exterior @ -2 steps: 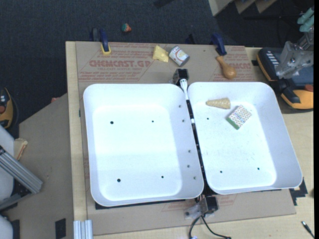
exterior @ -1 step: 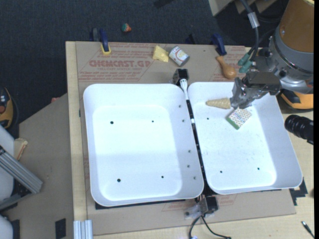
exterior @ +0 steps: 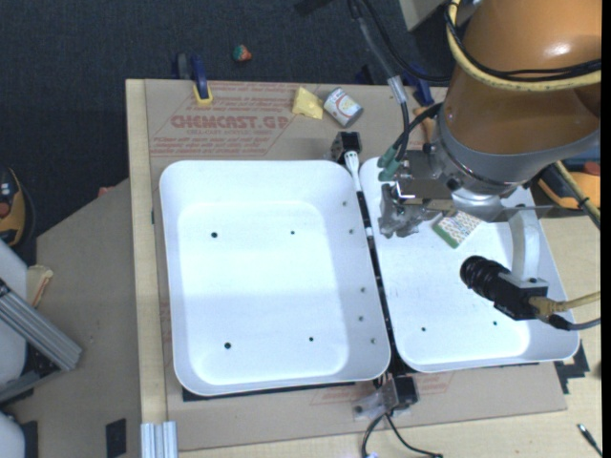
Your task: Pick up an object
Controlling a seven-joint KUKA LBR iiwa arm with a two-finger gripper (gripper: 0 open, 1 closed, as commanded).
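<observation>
The left bin (exterior: pixel 172 256) and right bin (exterior: pixel 449 342) sit side by side on the bench (exterior: pixel 143 208), inner rims touching. The pincer (exterior: pixel 396 222) is over the right bin's rear left part, with a card (exterior: pixel 458 227) just right of it. Behind the bins, a wedge (exterior: pixel 307 104) lies left of a box (exterior: pixel 343 107).

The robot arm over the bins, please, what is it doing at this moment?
The grey and orange arm reaches in from the right, and its hand hangs low over the right bin, near the edge shared with the left bin. A small patterned card lies in the right bin just beside the hand, partly under the arm. Nothing can be seen held in the hand. A yellow piece and a small box lie on the bench beyond the bins.
</observation>
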